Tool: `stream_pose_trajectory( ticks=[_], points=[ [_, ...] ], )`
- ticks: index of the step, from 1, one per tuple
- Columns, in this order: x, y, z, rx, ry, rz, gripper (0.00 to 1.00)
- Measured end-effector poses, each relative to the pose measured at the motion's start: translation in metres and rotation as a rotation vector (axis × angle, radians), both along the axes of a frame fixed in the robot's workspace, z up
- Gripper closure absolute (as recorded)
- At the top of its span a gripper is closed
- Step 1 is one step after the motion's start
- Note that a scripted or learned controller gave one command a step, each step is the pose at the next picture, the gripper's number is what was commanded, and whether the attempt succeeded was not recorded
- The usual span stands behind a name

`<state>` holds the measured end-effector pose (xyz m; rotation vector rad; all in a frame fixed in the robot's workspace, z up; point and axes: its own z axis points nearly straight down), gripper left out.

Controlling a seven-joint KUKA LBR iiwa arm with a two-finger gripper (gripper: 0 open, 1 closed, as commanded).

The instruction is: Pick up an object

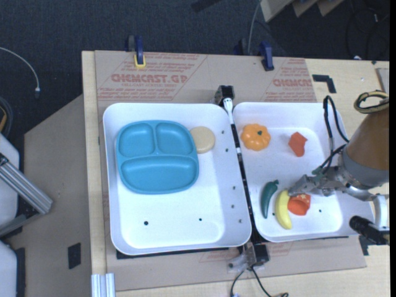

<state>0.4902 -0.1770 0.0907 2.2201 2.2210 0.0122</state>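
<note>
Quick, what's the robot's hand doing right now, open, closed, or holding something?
Hand: low in the right bin, right over the red piece beside the banana; open or closed cannot be told, and no hold on anything is visible.

In the white left bin (117, 166), a blue divided plate (158, 156) and cream disc (202, 139). The white right bin (272, 113) holds an orange pumpkin (255, 137), red pieces (297, 143), a green pepper (268, 197) and a yellow banana (283, 209).
</note>
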Motion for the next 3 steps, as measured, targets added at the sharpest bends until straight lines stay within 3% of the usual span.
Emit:
stream_pose_trajectory(
  ticks=[1, 3],
  points=[
    [0.002, -0.001, 0.013, -0.004, -0.007, 0.001, 1.0],
    [0.013, -0.008, 0.124, -0.008, -0.001, 0.001, 1.0]
  ],
)
